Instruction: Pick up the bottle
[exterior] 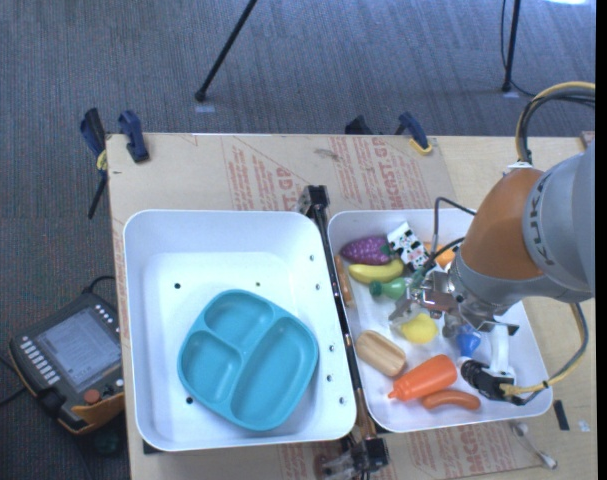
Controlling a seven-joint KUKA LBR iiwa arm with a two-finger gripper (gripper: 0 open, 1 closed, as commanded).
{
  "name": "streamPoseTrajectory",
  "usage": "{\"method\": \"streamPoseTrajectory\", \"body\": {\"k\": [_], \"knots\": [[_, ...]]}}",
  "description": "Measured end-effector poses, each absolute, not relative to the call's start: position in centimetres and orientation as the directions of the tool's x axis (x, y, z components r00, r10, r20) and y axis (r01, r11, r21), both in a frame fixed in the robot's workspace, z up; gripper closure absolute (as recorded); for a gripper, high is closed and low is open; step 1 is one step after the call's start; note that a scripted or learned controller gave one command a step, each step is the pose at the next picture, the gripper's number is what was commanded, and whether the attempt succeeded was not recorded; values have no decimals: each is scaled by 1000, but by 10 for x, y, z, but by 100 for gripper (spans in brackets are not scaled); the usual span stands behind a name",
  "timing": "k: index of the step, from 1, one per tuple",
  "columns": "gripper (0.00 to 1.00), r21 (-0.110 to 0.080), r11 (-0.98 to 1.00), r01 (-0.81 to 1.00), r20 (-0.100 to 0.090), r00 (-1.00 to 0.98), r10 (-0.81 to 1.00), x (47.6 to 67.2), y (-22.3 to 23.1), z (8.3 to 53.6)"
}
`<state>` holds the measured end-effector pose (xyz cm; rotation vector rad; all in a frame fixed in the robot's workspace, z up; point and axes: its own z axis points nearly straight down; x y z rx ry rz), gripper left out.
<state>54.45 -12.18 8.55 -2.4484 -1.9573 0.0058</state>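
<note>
A small white bottle with black cow patches (405, 243) lies at the back of the right bin (535, 368), beside a purple eggplant (364, 249) and above a yellow banana (376, 272). My gripper (419, 303) hangs low in the middle of that bin, a short way in front of the bottle and apart from it. It sits between a green toy (388, 289) and a yellow lemon (419, 329). The grey arm with its orange band (498, 238) covers the bin's right side.
A bun (381, 353), an orange carrot (423, 377), a red sausage (450, 400) and a small blue item (468, 343) lie at the front of the right bin. The left bin (148, 268) holds a blue divided plate (247, 358). A black clip (317, 200) sits between the bins.
</note>
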Motion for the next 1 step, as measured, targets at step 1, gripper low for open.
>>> {"method": "streamPoseTrajectory", "body": {"k": [1], "knots": [[100,-13,-225,974,3,225,974,544,-121,93]]}}
